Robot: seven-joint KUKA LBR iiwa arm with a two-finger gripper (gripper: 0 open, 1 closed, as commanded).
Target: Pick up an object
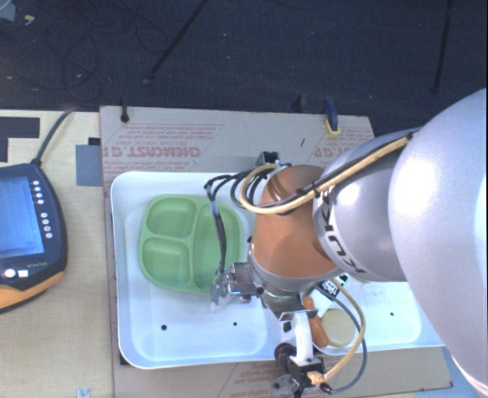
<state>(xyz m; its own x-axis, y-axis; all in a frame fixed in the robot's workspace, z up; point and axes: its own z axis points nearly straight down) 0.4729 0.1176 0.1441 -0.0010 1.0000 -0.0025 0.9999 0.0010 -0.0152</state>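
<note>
Grey orange-banded arm (443, 222) puts gripper (225, 291) at right rim of green 3-compartment plastic plate (176, 240). Plate flat, roundish, no clear long axis. Cannot tell grip state.

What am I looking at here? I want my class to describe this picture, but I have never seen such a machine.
This is a single picture from a camera fixed above a bench, looking down at a slant. The big grey shape with an orange band is a robot arm reaching in from the right. Its claw hangs at the edge of a green divided plate, which lies in the left bin. In the right bin, beside the arm, lie a beige round thing and an orange thing. Whether the claw holds anything cannot be told. The handheld screen unit on the left is probably the controller.
</note>
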